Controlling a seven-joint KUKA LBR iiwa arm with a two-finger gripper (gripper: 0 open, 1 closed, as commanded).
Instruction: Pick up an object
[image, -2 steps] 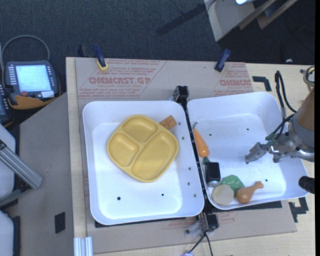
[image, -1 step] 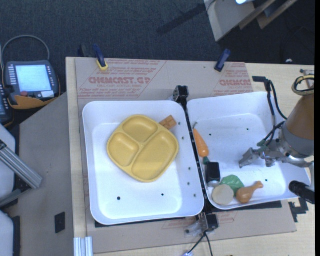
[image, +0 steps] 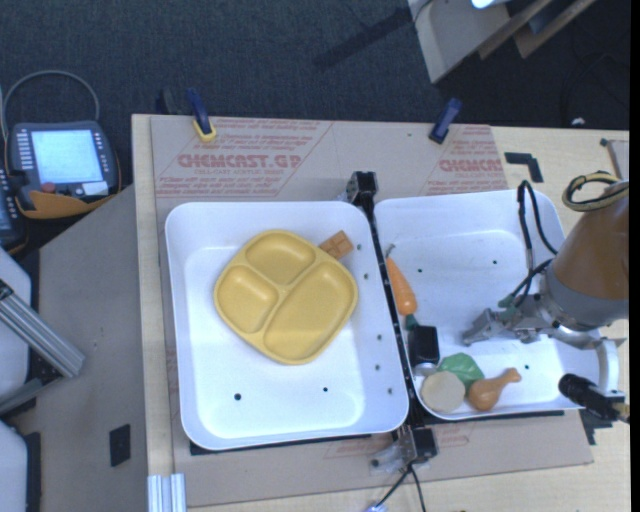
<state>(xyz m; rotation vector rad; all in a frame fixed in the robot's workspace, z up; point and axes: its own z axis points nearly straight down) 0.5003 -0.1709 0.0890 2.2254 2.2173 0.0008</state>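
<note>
Starting at the near edge of the right bin (image: 470, 215), a small cluster lies packed into its near-left corner: a white round piece (image: 444, 392), a green piece (image: 462, 366) just behind it, and a toy drumstick (image: 492, 388) touching them on the right. A black block (image: 424, 345) sits just far of these against the left wall, and a toy carrot (image: 401, 287) lies farther along the same wall.

The pincer (image: 478, 328) hangs over bare bin floor in the middle of the right bin, on the arm (image: 590, 270) reaching in from the right. Whether its tips are spread or pressed together cannot be told; nothing is seen between them.

Risk: the likeliest targets are crowded and close to the bin wall, so a descent there could strike the wall or nudge neighbours rather than seat on one item. The drumstick's rounded form may slip out.

Position: the drumstick lies near of the pincer, close but apart; the carrot is to its left and slightly far.

In the left bin (image: 190, 330), a yellow divided plate (image: 287, 296) rests with a brown block (image: 337, 244) at its far-right edge.
</note>
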